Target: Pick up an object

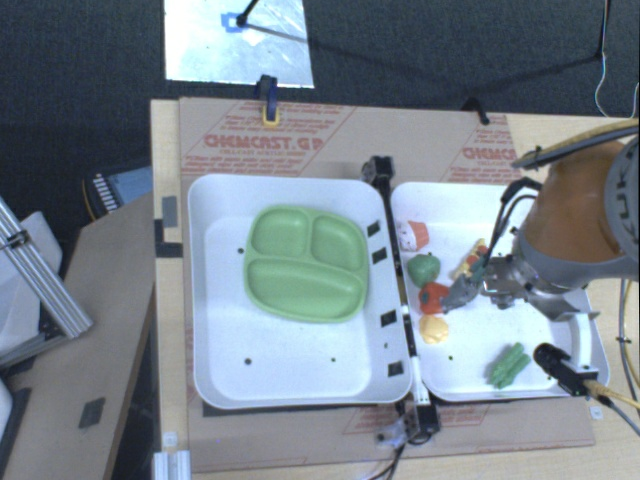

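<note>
My gripper (452, 300) reaches in from the right and hangs low over the left part of the right bin (480, 388). Its dark fingertips sit right beside a red toy tomato (434, 295), just above a small yellow piece (434, 330). A green pepper-like toy (424, 266) lies a little further back, and a red-and-white piece (411, 234) beyond that. An orange and yellow toy (472, 260) shows behind the fingers. A green leafy toy (507, 364) rests near the bin's front. I see nothing clearly between the fingers.
The left bin (215, 368) holds a green divided plate (305, 264). A black divider rail (392, 268) runs between the bins. The arm's orange band (575, 203) and grey wrist cover the right bin's far right side. Cables trail at the back.
</note>
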`<state>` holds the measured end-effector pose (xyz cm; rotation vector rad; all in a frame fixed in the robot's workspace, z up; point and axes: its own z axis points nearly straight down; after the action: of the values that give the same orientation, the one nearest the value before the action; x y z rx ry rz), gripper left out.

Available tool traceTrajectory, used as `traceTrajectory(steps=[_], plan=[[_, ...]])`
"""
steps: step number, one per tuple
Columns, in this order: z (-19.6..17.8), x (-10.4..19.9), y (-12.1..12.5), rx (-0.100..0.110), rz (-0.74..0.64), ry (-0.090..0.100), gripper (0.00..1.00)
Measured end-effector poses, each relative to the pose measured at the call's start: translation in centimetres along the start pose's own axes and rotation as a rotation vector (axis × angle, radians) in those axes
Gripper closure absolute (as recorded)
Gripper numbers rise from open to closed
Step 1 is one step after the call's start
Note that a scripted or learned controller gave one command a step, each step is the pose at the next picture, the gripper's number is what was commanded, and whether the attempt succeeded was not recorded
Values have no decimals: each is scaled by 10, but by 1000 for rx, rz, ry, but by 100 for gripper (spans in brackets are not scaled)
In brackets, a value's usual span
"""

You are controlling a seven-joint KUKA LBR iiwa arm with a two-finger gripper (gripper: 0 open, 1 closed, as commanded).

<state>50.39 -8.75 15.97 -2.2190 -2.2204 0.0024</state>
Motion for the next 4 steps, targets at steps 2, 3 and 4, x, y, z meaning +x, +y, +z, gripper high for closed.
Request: traceTrajectory(steps=[2, 3, 4], plan=[[48, 1, 6, -5, -1, 0, 100], [5, -1, 10, -7, -3, -2, 100], [-38, 1, 11, -9, -3, -2, 100]])
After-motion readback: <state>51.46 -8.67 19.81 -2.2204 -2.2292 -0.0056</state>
